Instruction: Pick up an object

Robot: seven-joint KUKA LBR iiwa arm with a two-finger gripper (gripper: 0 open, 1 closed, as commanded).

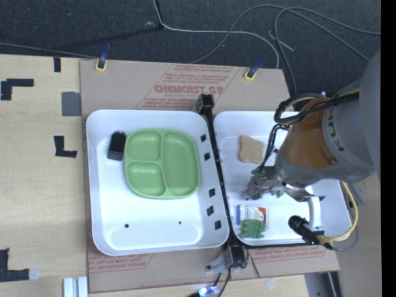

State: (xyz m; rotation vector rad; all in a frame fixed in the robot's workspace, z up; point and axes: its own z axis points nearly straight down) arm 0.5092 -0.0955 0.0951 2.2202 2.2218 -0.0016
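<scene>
- I work in a robotics lab: two white bins (99, 184) clamped onto a cardboard sheet (185, 88) on a wooden bench (37, 184).
- Loose cables (247, 17) trail over dark carpet (74, 11).
- Black tape marks (62, 147) dot the bench.

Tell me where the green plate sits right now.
The green plate lies in the left bin, just right of a small black object, across the divider from the gripper.

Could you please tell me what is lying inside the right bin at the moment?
The right bin holds a tan sponge and a small packet. The arm covers its right part, so anything beneath is hidden.
</scene>
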